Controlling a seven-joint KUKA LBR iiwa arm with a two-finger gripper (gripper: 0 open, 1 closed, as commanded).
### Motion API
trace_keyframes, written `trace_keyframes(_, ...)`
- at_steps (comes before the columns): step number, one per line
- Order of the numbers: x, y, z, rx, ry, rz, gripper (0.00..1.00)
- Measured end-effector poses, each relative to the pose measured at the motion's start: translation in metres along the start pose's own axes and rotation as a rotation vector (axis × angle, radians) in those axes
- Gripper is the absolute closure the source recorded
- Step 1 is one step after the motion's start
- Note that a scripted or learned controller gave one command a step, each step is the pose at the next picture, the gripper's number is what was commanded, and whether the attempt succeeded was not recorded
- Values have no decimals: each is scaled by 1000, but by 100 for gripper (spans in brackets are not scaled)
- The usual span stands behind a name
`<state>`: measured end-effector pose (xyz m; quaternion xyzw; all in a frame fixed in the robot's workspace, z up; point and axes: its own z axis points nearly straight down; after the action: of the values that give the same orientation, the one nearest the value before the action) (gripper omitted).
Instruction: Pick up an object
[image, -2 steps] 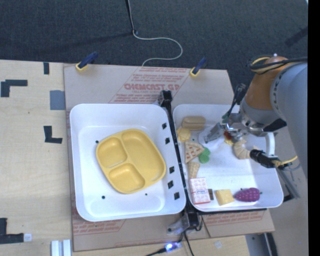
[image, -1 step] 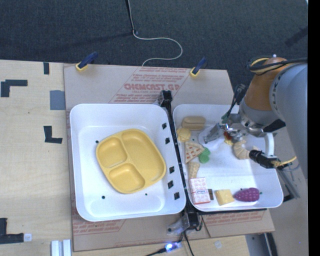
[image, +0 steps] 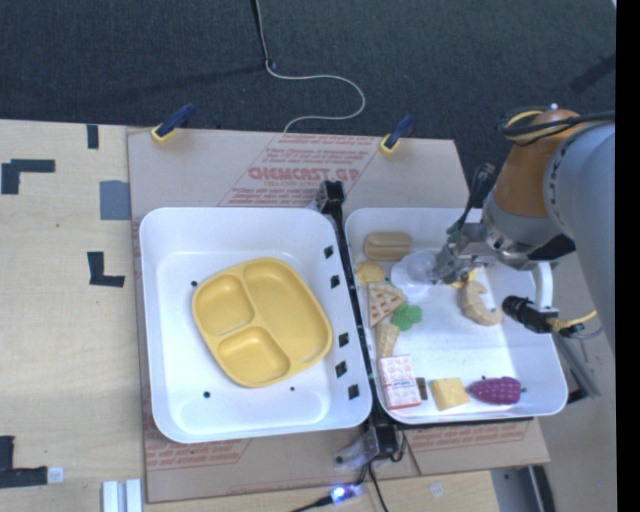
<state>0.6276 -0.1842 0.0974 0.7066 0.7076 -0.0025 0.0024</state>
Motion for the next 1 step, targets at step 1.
trace_keyframes(1,-4,-3,-43,-1,6,0,100)
